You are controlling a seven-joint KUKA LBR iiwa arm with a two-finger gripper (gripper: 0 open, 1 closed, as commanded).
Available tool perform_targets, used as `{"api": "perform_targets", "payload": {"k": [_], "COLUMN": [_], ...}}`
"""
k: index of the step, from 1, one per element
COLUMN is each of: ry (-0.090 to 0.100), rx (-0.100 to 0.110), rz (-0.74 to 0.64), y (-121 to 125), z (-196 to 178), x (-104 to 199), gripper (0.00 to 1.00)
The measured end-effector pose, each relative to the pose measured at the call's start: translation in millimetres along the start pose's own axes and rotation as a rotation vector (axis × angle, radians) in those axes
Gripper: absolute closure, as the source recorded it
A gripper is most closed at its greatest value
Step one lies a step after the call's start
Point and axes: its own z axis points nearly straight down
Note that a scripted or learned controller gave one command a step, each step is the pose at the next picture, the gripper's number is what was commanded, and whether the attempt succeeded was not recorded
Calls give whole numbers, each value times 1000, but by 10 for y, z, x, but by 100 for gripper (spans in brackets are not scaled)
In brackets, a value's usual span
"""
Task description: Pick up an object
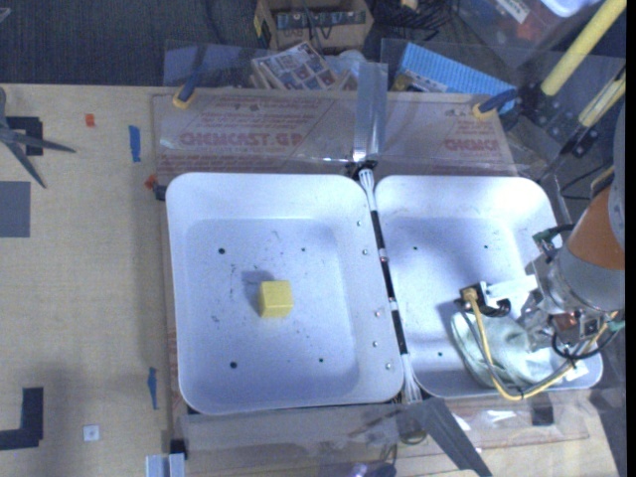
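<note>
A small yellow cube (276, 298) lies near the middle of the left bin (199, 207), with a faint grey smudge just above it. My gripper (519, 334) is low over the front right corner of the right bin (447, 217), far from the cube. A pale, glassy shape (479, 354) lies beneath it on the bin floor; what it is cannot be told. Nothing is seen held.
The grey arm with its orange band (601, 237) enters from the right over the right bin's edge. A divider rim (383, 266) runs between the two bins. Clear plastic sheeting (328, 132) lies behind them. The wooden bench (79, 266) extends to the left.
</note>
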Motion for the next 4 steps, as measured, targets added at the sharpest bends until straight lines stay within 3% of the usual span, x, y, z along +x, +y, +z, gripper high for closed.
{"api": "perform_targets", "payload": {"k": [1, 2, 3, 4], "ry": [7, 2, 10, 2], "rx": [12, 0, 3, -2], "rz": [-4, 0, -4, 1], "y": [461, 539, 440, 307], "z": [244, -218, 263, -444], "x": [-48, -94, -48, -60], "gripper": [100, 100, 100, 100]}}
